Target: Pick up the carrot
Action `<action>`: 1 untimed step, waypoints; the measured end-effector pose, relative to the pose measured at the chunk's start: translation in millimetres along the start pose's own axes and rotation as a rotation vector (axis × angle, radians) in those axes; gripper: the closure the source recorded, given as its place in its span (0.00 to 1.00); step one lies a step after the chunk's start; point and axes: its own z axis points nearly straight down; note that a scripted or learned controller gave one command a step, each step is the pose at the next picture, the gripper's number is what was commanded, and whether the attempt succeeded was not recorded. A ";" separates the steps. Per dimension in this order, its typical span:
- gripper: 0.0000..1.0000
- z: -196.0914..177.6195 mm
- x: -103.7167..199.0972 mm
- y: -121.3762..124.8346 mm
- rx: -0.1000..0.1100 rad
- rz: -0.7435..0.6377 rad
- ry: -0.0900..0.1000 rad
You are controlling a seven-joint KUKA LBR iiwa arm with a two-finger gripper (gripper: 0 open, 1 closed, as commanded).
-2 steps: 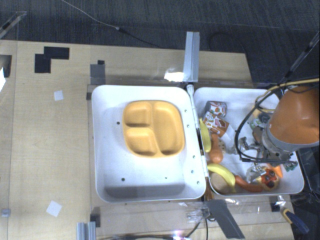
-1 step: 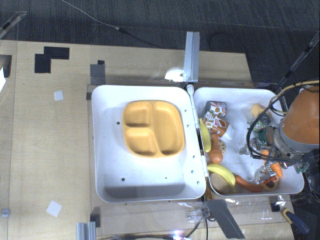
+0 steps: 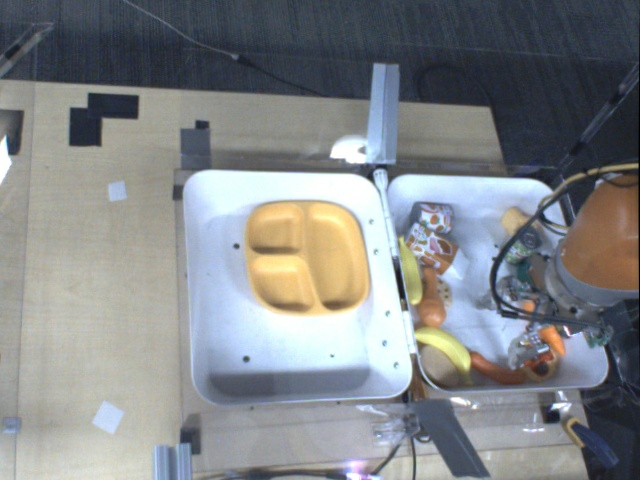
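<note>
Pale wooden bench (image 3: 90, 298) under a dark carpeted floor edge, carrying two shallow white bins side by side. Left bin (image 3: 215, 368): holds a yellow divided plate (image 3: 305, 256), set toward its far half. Right bin (image 3: 470, 185): crowded with toy food, including a printed snack packet (image 3: 432, 236) at the far left, a banana (image 3: 443, 348) at the near left, and a long reddish-orange piece (image 3: 490, 366) lying along the near wall beside the banana. Arm (image 3: 605, 238), grey with an orange band, enters from the right and hangs over the right half of this bin. Gripper (image 3: 535, 348) points down at the near right corner, where a small orange object, judged to be the carrot (image 3: 552, 340), sits just beside or under its tip amid cabling. Whether the claw is spread or closed, and whether it has hold of anything, cannot be told at this angle, since wrist and wires mask the tip. Risks: the carrot lies close to the near wall and the reddish piece, so a closing grasp may pinch the neighbour instead, strike the bin wall, or push the carrot into the corner; a tapered, smooth body may also slip out on lifting
</note>
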 end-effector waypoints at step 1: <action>1.00 -13.4 -4.6 -0.7 0.006 -0.005 -0.011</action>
